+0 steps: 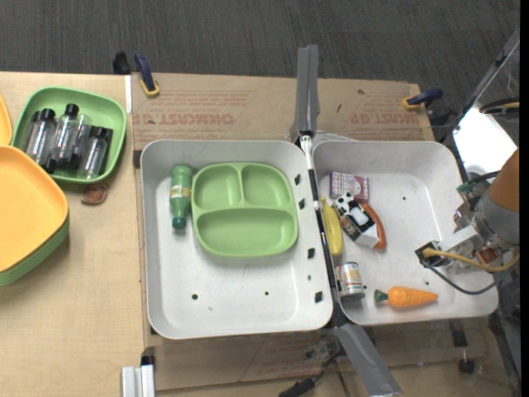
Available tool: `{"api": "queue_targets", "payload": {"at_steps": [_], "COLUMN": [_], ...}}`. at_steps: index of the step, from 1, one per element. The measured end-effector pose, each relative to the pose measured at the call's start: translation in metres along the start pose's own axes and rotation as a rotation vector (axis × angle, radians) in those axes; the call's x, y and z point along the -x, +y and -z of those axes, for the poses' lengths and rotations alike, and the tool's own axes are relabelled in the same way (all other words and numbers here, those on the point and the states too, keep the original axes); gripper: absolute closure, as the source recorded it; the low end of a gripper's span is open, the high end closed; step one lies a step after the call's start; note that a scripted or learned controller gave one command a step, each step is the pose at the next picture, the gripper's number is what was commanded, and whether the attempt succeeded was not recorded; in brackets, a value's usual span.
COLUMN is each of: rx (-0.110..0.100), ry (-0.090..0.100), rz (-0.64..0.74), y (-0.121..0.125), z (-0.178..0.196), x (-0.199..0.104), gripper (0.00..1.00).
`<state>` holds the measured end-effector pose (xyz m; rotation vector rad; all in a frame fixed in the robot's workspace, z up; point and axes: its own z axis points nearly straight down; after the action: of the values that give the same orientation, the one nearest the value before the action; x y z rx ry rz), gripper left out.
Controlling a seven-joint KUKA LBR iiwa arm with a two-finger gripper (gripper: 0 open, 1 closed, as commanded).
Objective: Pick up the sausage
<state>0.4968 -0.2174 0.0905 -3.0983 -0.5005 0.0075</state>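
Sausage (pixel 377 225) lay in the bin at the view's right (pixel 413 197), a reddish curved piece touching the black-and-white toy (pixel 355 217). It was well apart from the gripper (pixel 478 226), which stood at that bin's far right rim. The state of the jaws could not be told, and nothing was seen held.

The other bin (pixel 240 296) held a green divided plate (pixel 248 234) and a green bottle (pixel 179 195). Sharing the sausage's bin were a purple packet (pixel 350 185), a banana (pixel 332 231), a carrot (pixel 411 298) and a small can (pixel 351 278).

Risk, as judged: the toy lying against the sausage could be clamped or shoved along with it, and the rounded sausage could roll from a shallow grip.

Both bins sat on a cardboard-covered bench (pixel 215 118). Grey carpet (pixel 248 15) lay beyond.
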Motion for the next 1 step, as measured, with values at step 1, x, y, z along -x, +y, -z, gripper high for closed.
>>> {"api": "queue_targets", "payload": {"at_steps": [1], "rx": [-0.004], "ry": [0.001], "rz": [0.185], "y": [-0.0037], "z": [-0.0001], "x": [0.0203], "gripper": [1.00]}}
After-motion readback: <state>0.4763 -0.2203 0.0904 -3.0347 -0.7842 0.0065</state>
